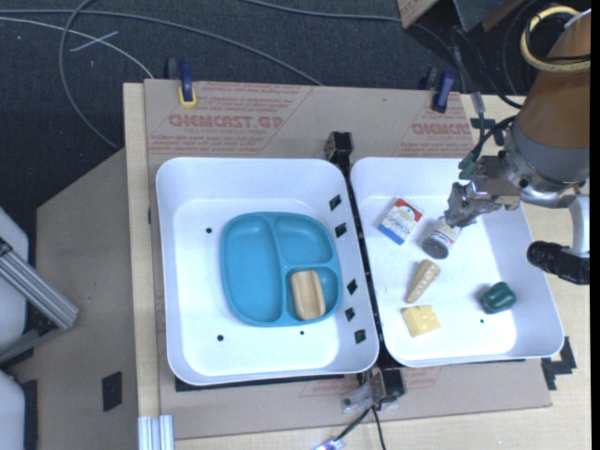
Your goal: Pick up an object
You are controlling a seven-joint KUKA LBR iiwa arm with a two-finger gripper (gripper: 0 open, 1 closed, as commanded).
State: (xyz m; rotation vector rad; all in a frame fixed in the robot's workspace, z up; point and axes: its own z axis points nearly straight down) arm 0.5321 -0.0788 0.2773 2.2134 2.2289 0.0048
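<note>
My gripper (pixel 457 216) hangs over the upper middle of the right bin (pixel 534 251), reaching in from the right. Just below and left of its tip is a small grey cylinder (pixel 438 243), tilted and touching or nearly touching the gripper; whether it is held I cannot tell. A white, red and blue carton (pixel 398 221) lies to the left of it. A tan wedge (pixel 421 280), a yellow cheese block (pixel 421 320) and a dark green lump (pixel 498 297) lie nearer the front of the bin.
The left bin (pixel 187 251) holds a blue divided plate (pixel 253 270) with a tan bread loaf (pixel 307 294) in its lower right compartment. A black divider with clips runs between the bins. Cables and the arm's body crowd the right edge.
</note>
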